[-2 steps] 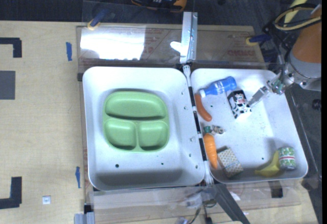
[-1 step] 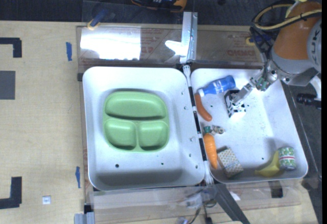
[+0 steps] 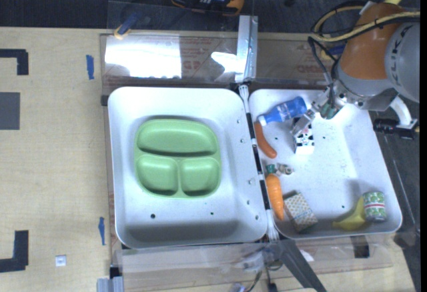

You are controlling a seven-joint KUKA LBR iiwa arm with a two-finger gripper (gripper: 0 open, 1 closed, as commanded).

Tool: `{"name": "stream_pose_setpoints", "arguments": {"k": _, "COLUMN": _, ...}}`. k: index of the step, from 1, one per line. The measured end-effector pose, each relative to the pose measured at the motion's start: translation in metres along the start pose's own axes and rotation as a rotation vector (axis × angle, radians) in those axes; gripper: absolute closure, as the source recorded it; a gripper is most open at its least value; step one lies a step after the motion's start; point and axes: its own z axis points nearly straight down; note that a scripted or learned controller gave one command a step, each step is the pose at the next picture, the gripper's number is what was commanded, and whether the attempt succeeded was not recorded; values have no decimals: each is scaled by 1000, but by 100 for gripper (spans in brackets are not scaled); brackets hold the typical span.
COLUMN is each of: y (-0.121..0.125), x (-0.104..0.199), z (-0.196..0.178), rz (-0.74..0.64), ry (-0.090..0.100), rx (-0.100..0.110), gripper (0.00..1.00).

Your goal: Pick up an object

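A slanted overhead view showed a desk [image 3: 47, 151] carrying two shallow white bins side by side. The left bin [image 3: 127, 111] held a green divided tray [image 3: 178, 156] and nothing else that could be made out. The right bin [image 3: 347, 157] held the loose objects: a blue bottle [image 3: 283, 112] near its upper left corner, a sausage-like orange-red piece [image 3: 265, 140] along the left wall, a carrot [image 3: 274, 195] lower down that same wall, a patterned small block [image 3: 299, 210] just beside the carrot, a banana [image 3: 353, 217] and a green-banded roll [image 3: 374, 205] in the lower right corner.

The grey arm with its orange band [image 3: 365, 51] reached in from the right, and the hand [image 3: 308, 125] was down inside the right bin, just beside the blue bottle. A small black-and-white item [image 3: 305, 142] lay directly under it. Whether the hand was wide, narrow or closed on anything could not be told; it was too small and dark.

As a judgement, the pick was at the reaching stage: every object appeared to rest on the bin floor, so grasping and lifting remained to be done.
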Motion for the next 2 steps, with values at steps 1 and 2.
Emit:
{"name": "stream_pose_setpoints", "arguments": {"k": 1, "y": 11, "x": 1, "z": 12, "rz": 44, "ry": 26, "rx": 25, "gripper": 0}}
{"name": "stream_pose_setpoints", "arguments": {"k": 2, "y": 11, "x": 3, "z": 12, "rz": 38, "ry": 25, "rx": 25, "gripper": 100}}
